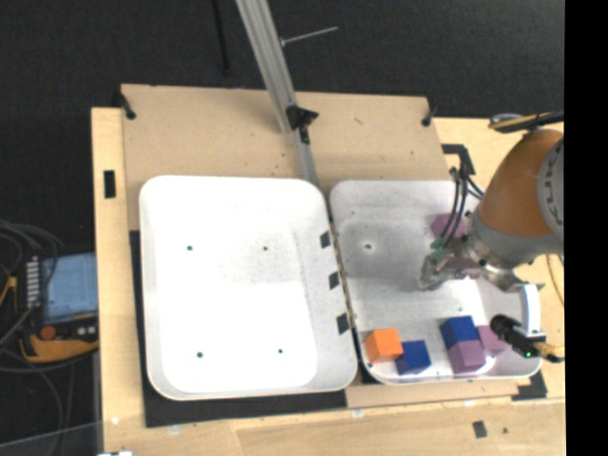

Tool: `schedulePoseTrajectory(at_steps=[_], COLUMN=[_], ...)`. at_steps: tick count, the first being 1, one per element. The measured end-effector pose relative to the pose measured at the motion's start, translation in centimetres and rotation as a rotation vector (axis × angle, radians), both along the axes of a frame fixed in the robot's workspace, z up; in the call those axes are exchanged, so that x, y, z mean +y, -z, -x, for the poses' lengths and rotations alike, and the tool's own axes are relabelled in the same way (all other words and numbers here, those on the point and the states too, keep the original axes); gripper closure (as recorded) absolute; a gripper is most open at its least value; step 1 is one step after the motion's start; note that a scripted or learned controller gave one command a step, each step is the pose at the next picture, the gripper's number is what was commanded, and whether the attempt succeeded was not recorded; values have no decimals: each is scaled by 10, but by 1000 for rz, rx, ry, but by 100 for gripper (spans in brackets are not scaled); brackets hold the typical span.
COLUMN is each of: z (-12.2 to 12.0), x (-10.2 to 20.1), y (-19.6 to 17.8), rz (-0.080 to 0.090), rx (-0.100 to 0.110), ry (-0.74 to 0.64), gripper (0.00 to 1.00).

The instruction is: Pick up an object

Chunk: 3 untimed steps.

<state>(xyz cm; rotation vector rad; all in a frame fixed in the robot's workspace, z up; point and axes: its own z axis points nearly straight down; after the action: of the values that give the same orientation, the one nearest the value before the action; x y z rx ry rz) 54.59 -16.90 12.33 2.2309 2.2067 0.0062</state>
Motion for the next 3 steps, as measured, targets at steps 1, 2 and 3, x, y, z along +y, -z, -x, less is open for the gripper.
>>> schedulePoseTrajectory(at_steps=[1,2,3], z=[-3,-5,-8], x=[-3,-5,53], y=[-65,-119,-119], rz=[3,3,-1], rx=[-3,-3,4], ry=[-12,-14,-18], gripper=[100,100,100])
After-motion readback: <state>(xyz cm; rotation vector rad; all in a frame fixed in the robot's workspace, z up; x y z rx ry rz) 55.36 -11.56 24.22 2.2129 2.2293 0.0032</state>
